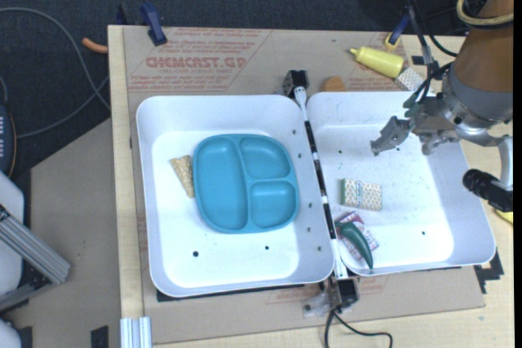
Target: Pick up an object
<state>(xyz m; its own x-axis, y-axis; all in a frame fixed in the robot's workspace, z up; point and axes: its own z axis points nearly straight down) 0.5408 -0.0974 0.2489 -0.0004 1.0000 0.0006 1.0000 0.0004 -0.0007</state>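
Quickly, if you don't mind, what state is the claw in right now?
Claw: open, holding nothing, above the right bin.

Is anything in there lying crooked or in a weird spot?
A tan cracker-like piece is half tucked under the left edge of the blue divided plate. In the right bin, a green-and-red item sits jammed into the near-left corner. A yellow bottle lies on its side behind the bins.

arm (488,53): orange band | grey wrist | gripper (408,134): grey metal

Gripper (408,138) above right bin (457,244), blue tray (245,182) in left bin (163,240)
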